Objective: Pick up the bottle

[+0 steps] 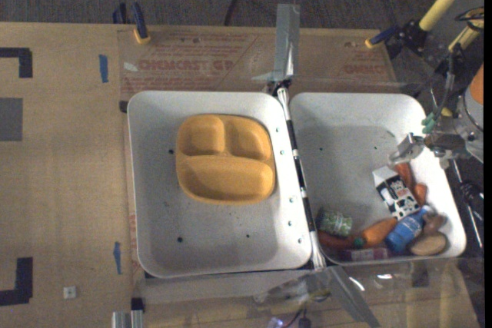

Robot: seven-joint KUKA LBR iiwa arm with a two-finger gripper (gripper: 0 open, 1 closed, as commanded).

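Bottle [405, 230]: below the pincer [407, 148], amid clutter in the right bin [346, 127]
Axis: slanted, cap up-right
Pincer: grip state unclear, cannot tell

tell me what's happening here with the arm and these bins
A robot arm reaches in from the right, its gripper over the right bin's right edge. It is after the blue bottle, which lies untouched in a pile of small items at that bin's near right corner. The left bin holds a yellow divided plate.
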